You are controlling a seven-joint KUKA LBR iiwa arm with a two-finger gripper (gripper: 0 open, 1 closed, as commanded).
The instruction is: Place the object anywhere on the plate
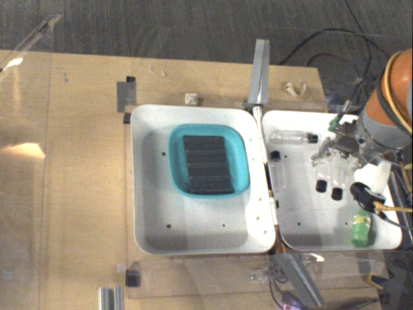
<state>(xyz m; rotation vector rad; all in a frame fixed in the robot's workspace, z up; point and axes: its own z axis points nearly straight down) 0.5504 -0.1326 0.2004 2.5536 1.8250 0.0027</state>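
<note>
The gripper (328, 188) hangs low over the middle of the right bin (303, 237). Its two pale fingers point down and end in black fingertips (321, 186) that stand slightly apart, with bare white bin floor between them; nothing is held. Above the fingers the grey wrist (381, 126) leans in from the right edge, and the orange band (401, 82) sits higher up and further right, so the arm slants down and leftward into the bin.

A clear tube with a dark cap (290, 136) lies near the bin's far wall, left of the gripper and apart from it. A small black piece (275, 154) rests close to the bin's left wall. A green object (361, 231) sits in the near right corner.

In the left bin (193, 234) a turquoise plate (175, 154) lies in the far half. A dark ribbed block (208, 165) rests flat on its centre, well apart from the gripper. Both bins stand on the wooden bench (64, 173).
</note>
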